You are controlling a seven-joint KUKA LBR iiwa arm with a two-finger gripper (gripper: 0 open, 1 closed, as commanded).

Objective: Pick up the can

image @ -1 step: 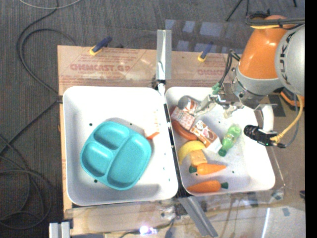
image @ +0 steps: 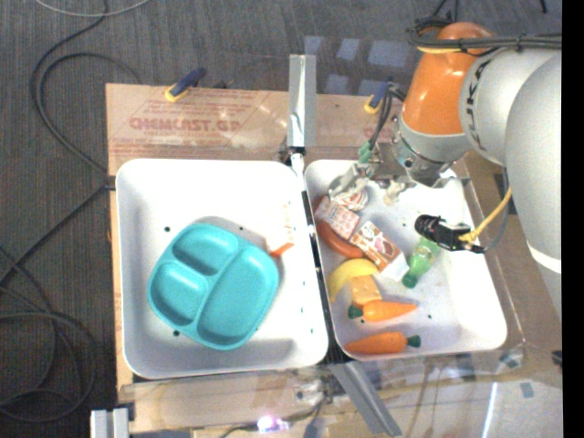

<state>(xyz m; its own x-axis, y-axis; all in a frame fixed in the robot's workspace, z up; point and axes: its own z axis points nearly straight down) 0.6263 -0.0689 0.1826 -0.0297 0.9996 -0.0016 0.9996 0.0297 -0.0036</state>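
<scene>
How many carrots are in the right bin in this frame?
2. One carrot lies near the middle of the right bin, just below the yellow item. The other carrot lies along the bin's near edge. More could be hidden under the clutter beneath the hand.

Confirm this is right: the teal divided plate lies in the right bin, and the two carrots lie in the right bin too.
Not quite. The camera view shows the teal divided plate in the left bin, not the right one. The two carrots do lie in the right bin.
</scene>
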